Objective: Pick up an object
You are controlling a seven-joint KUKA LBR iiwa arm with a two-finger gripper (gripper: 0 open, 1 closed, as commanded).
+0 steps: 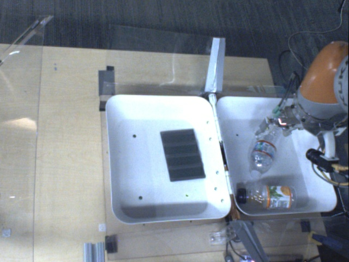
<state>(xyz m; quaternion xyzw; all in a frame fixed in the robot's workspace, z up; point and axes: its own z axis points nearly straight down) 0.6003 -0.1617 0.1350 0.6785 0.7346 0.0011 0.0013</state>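
Clear plastic bottle (262, 155) lies tilted in the right bin (240, 113), its upper end just beneath the gripper (277, 122). Whether its fingers are spread cannot be told. Smooth, round plastic could roll or slip from the grasp.

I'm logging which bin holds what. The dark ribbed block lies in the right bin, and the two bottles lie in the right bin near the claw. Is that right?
Not quite. The camera view shows the dark ribbed block lying in the left bin, not the right one. The rest stands: the clear bottle and the labelled bottle lie in the right bin, near the claw.
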